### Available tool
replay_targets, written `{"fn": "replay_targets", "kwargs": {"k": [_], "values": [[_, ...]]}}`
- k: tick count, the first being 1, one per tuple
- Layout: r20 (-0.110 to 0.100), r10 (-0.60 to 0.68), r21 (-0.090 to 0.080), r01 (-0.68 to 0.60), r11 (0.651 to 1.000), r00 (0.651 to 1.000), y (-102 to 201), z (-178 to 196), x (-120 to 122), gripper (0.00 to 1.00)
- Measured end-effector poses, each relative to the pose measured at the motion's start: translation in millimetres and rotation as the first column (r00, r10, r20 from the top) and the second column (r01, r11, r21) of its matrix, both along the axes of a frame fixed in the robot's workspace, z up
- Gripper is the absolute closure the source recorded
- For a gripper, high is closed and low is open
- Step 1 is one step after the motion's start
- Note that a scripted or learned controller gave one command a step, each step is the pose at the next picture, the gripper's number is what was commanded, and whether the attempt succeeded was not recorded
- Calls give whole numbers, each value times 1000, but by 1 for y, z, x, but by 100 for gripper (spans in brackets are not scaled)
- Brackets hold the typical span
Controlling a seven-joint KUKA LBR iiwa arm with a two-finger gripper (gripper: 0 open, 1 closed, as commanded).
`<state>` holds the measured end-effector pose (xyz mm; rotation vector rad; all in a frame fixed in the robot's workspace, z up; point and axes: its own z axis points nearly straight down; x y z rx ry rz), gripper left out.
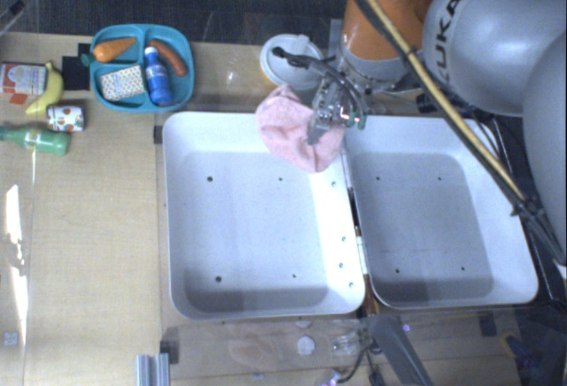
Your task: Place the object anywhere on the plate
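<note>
The gripper (pixel 330 120) pinches the pink cloth (pixel 297 138), which hangs over the left bin (pixel 239 287) far rim, and it may slip because little fabric seems caught.

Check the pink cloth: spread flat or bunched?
Bunched. The pink cloth hangs crumpled from the gripper over the left bin's back right corner.
</note>
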<state>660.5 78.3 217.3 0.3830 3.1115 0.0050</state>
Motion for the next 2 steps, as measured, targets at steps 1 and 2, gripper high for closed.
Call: {"fn": "replay_targets", "kwargs": {"k": [1, 2], "values": [[0, 242, -1, -242, 970, 970, 50, 7, -11, 100], [1, 242, -1, -242, 970, 970, 50, 7, -11, 0]]}}
